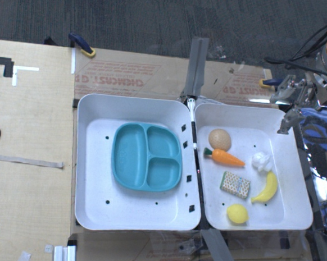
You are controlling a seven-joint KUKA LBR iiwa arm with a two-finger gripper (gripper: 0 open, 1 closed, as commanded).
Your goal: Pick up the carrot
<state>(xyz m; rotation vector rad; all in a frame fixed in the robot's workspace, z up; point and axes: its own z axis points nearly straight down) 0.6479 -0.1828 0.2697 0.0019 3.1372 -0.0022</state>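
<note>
Carrot (pixel 227 157): task object, lying flat in the right bin (pixel 291 221), right of centre frame, green top toward the divider between the bins, tip pointing right. Near to far in that bin: lemon (pixel 237 214) at the lower edge; patterned block (pixel 235 184) and banana (pixel 266 189) above it; then the carrot, well clear of the block; a crumpled white item (pixel 261 160) just off its tip; an egg (pixel 219 139) just beyond its top, close enough to crowd a grasp there. Left bin (pixel 87 166) holds a teal tray (pixel 148 156). Hand (pixel 291 116): upper right of frame, over the far right rim, well apart from the carrot; whether it is spread or pressed together cannot be told. Judged a light, rigid, smooth toy, liable to roll; best taken across the thick middle, fingers straddling its long axis.
</note>
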